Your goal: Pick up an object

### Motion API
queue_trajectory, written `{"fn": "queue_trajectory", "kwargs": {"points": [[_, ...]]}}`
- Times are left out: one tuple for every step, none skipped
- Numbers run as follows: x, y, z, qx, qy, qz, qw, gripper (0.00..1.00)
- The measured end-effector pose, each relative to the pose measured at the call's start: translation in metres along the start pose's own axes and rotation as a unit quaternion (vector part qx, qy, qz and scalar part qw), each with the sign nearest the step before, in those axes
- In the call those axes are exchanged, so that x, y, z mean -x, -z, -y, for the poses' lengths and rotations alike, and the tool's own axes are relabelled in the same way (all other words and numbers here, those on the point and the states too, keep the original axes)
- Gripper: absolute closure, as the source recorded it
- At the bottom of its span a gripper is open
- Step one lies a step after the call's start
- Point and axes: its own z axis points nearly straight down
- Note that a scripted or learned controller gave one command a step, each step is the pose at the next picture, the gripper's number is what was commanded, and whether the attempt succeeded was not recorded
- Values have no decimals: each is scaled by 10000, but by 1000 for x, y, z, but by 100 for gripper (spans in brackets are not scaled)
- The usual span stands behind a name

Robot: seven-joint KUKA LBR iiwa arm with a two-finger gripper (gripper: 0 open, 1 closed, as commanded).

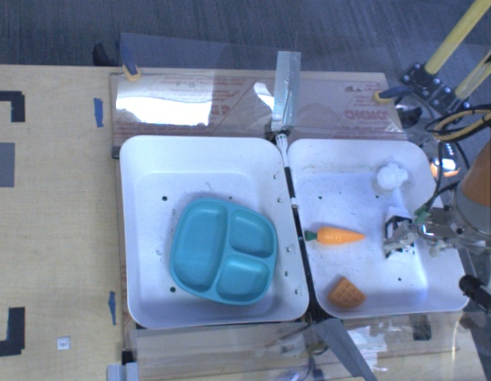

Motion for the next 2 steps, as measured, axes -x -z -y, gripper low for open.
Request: {"fn": "queue_trajectory", "kwargs": {"points": [[0,-1,1,-9,0,-2,10000,0],[-13,-43,-26,23,-1624,-9,9867,0]]}}
